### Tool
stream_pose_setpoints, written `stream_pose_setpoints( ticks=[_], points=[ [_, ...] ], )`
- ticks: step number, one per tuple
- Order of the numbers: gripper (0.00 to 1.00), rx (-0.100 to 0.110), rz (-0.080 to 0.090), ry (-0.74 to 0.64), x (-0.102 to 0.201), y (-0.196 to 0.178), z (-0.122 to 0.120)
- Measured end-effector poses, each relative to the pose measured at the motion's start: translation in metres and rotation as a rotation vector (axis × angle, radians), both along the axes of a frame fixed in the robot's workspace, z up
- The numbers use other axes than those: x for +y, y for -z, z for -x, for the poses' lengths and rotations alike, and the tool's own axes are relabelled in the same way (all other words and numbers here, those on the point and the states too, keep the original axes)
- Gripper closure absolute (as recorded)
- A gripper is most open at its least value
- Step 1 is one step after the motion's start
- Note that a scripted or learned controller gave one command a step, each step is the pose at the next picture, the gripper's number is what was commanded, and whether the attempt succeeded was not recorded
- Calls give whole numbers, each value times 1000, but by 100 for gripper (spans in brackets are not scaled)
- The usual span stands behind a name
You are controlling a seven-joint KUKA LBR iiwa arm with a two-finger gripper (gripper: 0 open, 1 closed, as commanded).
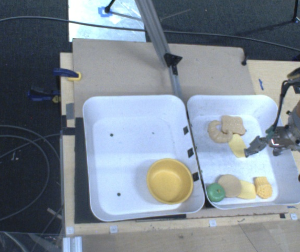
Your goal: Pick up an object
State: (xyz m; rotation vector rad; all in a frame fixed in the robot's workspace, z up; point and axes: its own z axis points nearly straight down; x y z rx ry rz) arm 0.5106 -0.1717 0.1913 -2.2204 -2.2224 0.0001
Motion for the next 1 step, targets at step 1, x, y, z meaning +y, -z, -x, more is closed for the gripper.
stream_pose_setpoints(
  ticks=[1],
  points=[
    [0, 1, -1, 0, 7, 58, 4]
  ],
)
